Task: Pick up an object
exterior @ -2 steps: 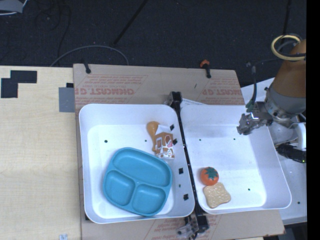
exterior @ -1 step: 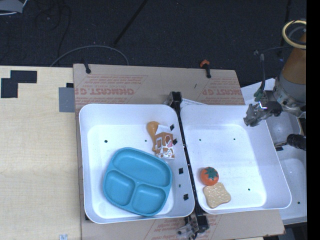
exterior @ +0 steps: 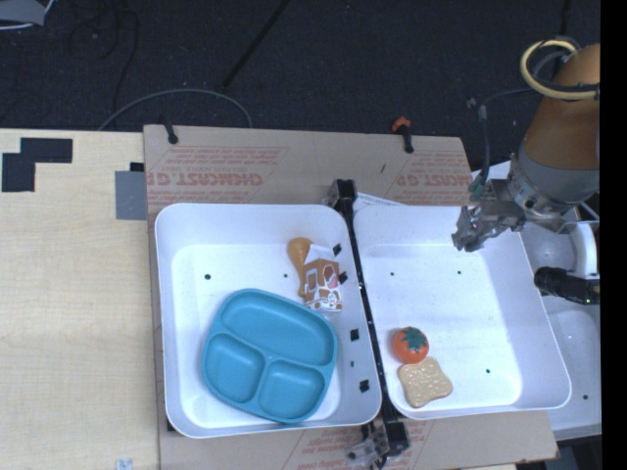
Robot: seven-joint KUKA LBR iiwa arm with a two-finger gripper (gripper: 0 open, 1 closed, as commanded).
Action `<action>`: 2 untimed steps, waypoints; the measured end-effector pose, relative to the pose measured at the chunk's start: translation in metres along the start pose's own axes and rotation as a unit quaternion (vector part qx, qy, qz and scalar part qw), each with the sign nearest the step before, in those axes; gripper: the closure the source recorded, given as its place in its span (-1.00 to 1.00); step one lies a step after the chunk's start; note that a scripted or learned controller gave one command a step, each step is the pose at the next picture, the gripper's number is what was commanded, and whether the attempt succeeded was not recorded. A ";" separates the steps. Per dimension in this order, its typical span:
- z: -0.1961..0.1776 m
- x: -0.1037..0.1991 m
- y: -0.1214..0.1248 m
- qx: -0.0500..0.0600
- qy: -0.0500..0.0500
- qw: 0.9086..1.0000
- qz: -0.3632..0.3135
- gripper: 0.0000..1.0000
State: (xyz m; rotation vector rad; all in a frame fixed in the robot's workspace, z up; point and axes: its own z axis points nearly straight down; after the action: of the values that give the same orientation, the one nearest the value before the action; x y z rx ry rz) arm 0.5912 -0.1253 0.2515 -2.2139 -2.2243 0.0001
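Observation:
My gripper (exterior: pixel 469 239) hangs over the far right part of the right bin (exterior: pixel 490 292), with nothing seen between its fingers. A red tomato (exterior: pixel 411 344) and a tan slice of bread (exterior: pixel 424 383) lie near that bin's front left corner, well away from the gripper. In the left bin (exterior: pixel 186 262) lies a blue divided plate (exterior: pixel 270 354). Beyond the plate sit a small patterned carton (exterior: pixel 322 286) and a tan drumstick-shaped toy (exterior: pixel 299 253).
A black divider (exterior: pixel 355 292) runs between the two bins. Cardboard (exterior: pixel 294 164) lies under the bins, held by clamps at the far edge. A pale wooden bench top (exterior: pixel 69 302) spreads to the left. The right bin's middle and right floor is bare.

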 end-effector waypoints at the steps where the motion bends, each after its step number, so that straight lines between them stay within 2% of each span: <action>1: 0.008 0.058 -0.008 0.001 -0.001 1.000 0.001 1.00; 2: 0.012 0.112 -0.033 0.002 0.000 1.000 0.000 1.00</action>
State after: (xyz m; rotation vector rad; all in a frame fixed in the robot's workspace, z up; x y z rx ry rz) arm 0.5575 -0.0131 0.2401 -2.2129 -2.2220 0.0044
